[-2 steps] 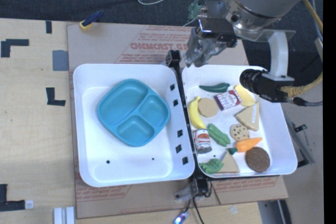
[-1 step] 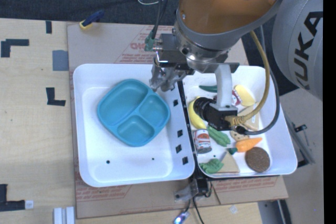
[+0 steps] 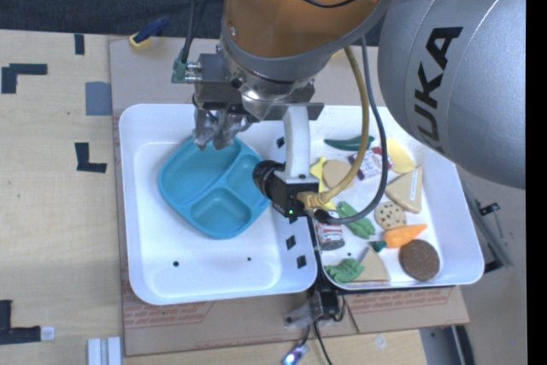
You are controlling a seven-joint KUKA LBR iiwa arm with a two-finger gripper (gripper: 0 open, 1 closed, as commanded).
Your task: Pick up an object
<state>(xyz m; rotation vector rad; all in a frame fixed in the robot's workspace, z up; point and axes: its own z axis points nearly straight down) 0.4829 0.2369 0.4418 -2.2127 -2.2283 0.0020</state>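
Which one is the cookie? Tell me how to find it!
Look in the right-hand white bin, the one crowded with toy food. Go to its near right corner, just below the orange carrot. The cookie lies there: a flat, dark brown disc, the only round brown thing in the bin.

The arm enters from the right of the frame, its grey link with the KUKA lettering filling the upper right and the orange band sitting at top centre. Below the band the wrist points straight down, ending in the gripper (image 3: 215, 135) left of centre. Its dark fingers (image 3: 205, 132) hang close together, tips downward.
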